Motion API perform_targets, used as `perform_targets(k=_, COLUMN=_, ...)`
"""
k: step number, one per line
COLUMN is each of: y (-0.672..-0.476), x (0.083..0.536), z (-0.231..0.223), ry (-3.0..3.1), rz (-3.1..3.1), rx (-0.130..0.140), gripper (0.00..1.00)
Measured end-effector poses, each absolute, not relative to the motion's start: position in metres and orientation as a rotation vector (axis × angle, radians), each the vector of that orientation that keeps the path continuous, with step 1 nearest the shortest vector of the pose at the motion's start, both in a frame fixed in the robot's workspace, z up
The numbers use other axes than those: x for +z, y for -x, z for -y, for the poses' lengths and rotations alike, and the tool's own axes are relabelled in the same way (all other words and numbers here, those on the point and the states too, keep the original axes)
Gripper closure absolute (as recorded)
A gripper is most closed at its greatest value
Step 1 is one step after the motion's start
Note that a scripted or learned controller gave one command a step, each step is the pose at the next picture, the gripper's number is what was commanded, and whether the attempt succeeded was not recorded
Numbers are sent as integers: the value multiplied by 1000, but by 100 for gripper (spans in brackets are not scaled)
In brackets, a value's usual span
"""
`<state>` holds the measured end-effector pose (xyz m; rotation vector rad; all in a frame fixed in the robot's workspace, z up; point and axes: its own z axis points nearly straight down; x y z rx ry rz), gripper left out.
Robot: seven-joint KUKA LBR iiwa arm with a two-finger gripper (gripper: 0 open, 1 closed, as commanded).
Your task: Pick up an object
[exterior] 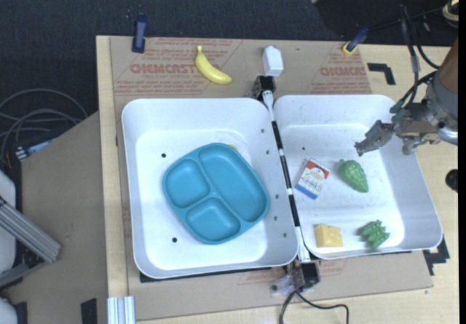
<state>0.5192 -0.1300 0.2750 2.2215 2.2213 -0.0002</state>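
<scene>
Four objects, a carton (312,179), a green cone (354,175), a cheese block (328,235) and a green sprig (374,233), lie unpicked in your right bin (331,115) while the gripper (375,137) hovers above, jaws apart and empty, the grasp not yet made.

Red printed lettering on the tan cardboard sheet (175,68) under the bins, looks like "CHEMCAST", repeated left and right along the top. Small red-white-blue carton (312,178) has print, too small to read.
</scene>
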Motion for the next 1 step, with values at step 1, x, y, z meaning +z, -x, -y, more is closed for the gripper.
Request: perform_targets(k=1, y=-550, x=207, z=147, ry=-2224, rz=-2223, rx=-2, gripper=0)
